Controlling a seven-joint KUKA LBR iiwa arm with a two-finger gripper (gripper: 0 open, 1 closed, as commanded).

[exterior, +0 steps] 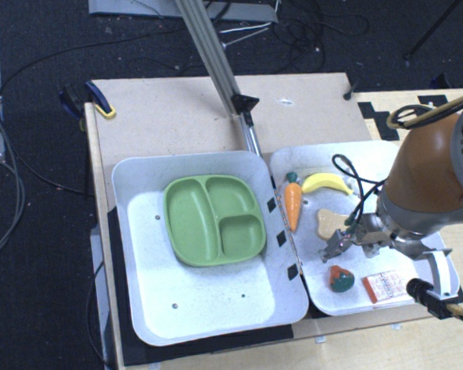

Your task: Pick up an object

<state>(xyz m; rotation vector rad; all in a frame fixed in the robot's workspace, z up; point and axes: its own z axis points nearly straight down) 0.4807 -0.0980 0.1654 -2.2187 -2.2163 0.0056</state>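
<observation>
The left bin (145,305) holds a green divided plate (216,219); the right bin (312,155) holds a toy carrot (293,204), banana (326,183) and red box (387,286), with the arm's hand (336,248) low among them, its grip impossible to tell.

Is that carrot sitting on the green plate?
No, the carrot lies in the right bin beside the banana, while the green plate is in the left bin.

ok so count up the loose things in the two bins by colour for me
green: 1, the divided plate
orange: 1, the carrot
yellow: 1, the banana
tan: 1, a flat piece partly behind the gripper
red and green: 1, a small round toy
red and white: 1, a small packet
total: 6
</observation>
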